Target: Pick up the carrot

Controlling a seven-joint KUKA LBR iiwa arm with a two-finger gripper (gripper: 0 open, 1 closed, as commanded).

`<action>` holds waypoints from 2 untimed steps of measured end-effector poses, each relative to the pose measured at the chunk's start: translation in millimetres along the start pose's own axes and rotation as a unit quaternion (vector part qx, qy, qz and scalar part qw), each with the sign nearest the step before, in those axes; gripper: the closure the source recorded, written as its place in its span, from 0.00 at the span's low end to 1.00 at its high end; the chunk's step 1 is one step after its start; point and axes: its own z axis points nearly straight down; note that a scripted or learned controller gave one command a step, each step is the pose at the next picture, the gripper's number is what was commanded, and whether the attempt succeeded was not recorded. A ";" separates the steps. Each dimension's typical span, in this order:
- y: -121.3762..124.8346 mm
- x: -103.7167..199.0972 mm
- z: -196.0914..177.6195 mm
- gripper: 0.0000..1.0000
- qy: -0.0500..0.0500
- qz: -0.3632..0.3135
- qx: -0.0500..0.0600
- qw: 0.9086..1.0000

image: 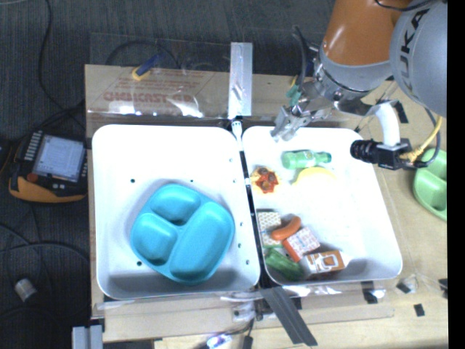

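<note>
Trouble is brewing in the right bin (378, 217), because the likely target sits in a crowd. The arm (370, 35) hangs over that bin's far edge, and the gripper (289, 126) hovers above the rim with nothing between its fingers — whether they are parted or closed, I cannot tell from this slant. The left bin (116, 195) carries a blue divided tray (182, 231), well apart from the action. Now the carrot (285, 228): my best guess is the orange-red elongated piece in the near half of the right bin, resting against a boxed item (323, 262) and a green leafy piece (280, 262). The gripper is well apart from it, up by a green bottle (305, 158) and a yellow piece (314, 173). The risk — a descent from here lands on the bottle instead, or a grasp in the pile pinches a neighbour along with the carrot. A small red-orange item (265, 180) by the divider could also be mistaken for it (colours are close). The pile's lower layers are hidden, and the fingertips blur together.
</note>
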 end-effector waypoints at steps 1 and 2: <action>25.4 -77.7 80.4 1.00 -0.001 0.018 0.000 1.000; 25.1 -77.5 74.9 1.00 -0.001 0.018 0.004 1.000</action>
